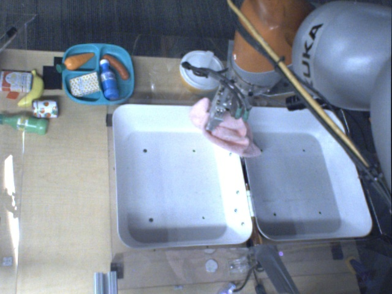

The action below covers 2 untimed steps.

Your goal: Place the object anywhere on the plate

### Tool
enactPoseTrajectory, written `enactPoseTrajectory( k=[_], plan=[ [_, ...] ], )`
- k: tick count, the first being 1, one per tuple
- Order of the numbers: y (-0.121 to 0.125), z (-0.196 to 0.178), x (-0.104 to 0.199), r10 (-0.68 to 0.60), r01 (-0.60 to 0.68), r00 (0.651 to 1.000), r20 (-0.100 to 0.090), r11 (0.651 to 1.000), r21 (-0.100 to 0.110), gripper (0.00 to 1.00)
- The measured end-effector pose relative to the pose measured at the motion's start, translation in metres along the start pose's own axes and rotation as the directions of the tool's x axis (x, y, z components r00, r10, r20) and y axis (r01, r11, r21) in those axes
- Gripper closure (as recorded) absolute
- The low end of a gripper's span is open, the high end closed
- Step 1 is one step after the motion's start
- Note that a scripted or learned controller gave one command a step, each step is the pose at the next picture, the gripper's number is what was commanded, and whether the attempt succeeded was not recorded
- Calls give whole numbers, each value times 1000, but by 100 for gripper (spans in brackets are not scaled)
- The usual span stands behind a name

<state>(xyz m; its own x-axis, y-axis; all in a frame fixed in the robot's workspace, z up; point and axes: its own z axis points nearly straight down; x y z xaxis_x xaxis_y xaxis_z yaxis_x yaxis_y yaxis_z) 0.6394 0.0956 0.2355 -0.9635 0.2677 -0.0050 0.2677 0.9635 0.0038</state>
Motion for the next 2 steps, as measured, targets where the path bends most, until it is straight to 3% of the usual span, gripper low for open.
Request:
enactPoseTrajectory(
  k=[1,2],
  plan=[
    [38,-2,40,-267,267,964,-2,964,-1,100],
    [80,4,69,-270,270,963,0,963,-1,100]
  ],
)
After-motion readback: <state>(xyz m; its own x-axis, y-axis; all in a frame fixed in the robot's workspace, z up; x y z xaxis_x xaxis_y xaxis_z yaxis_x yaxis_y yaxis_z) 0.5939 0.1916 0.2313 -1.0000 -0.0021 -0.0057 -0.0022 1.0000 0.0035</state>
